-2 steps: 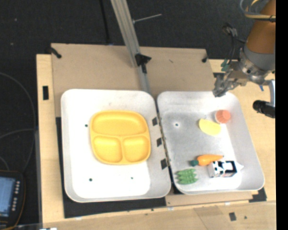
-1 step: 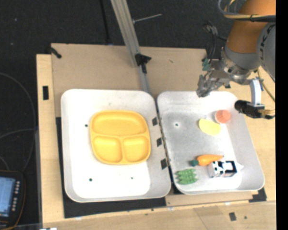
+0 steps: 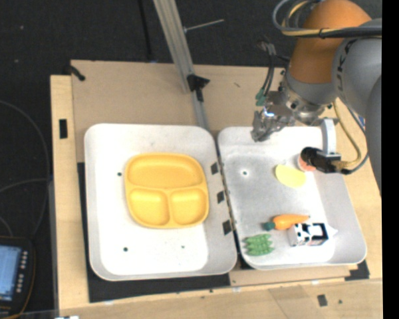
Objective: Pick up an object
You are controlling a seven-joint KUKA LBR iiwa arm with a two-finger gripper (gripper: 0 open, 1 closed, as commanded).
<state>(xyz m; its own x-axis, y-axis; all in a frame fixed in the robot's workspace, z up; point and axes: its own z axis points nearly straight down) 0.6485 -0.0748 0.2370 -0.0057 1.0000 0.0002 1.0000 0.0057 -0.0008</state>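
Here: gripper (image 3: 263, 128) over bin rim | glossy yellow three-compartment tray (image 3: 166, 189)

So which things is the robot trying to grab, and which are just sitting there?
For the job (any one could be picked):
- gripper
- carrot
- yellow disc
- green toy
- black-and-white toy

Just lying about:
- yellow tray with three sections, in the left bin
- right bin
- metal pole
- screen, bottom left

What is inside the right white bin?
The right white bin holds a yellow disc, a toy carrot, a green toy and a black-and-white toy. The arm covers the bin's far right corner.
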